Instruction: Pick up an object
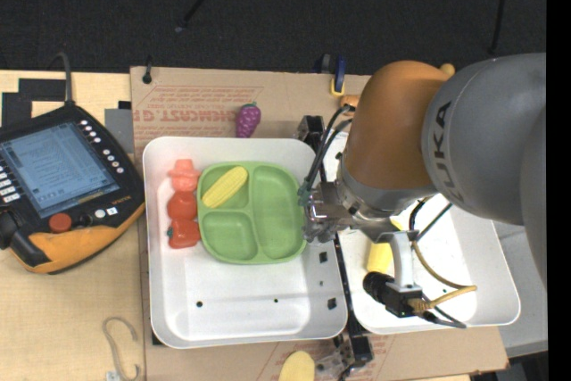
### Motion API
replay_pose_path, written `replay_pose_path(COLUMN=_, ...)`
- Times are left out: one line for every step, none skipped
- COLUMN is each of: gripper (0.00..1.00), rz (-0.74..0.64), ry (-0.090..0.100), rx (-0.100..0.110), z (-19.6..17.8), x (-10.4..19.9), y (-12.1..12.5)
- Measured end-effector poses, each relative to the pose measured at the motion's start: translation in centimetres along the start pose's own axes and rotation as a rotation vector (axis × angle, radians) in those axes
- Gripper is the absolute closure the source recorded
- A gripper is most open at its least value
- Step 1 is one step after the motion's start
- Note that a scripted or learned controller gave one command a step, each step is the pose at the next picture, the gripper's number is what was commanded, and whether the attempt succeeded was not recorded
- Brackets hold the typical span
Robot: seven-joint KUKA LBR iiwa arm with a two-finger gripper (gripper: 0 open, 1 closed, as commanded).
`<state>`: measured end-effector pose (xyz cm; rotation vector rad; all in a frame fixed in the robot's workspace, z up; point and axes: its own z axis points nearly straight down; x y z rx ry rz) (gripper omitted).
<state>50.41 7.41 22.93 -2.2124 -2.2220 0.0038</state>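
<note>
The bulky grey arm (482,138) is blocking the right bin (500,299); corn cob (223,185) is lying in the glossy green divided plate (268,236).

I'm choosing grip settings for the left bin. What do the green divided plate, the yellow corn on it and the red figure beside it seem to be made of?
Green divided plate: likely hard moulded plastic, smooth with a soft sheen. Yellow corn: probably plastic or rubber toy food with a ridged surface. Red figure: looks like moulded plastic or vinyl, uniform colour; the material is uncertain at this distance.

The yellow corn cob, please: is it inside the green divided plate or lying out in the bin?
Inside. The corn cob lies tilted in the upper-left compartment of the green plate.
</note>
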Motion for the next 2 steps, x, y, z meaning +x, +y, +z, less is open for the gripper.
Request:
replay_pose_path(gripper=1.00, rz=0.003, ry=-0.002, rx=0.000, z=1.1, x=3.6, y=-2.1)
replay_pose_path(gripper=1.00, rz=0.004, ry=-0.003, rx=-0.003, z=-0.6, x=3.0, y=-1.2)
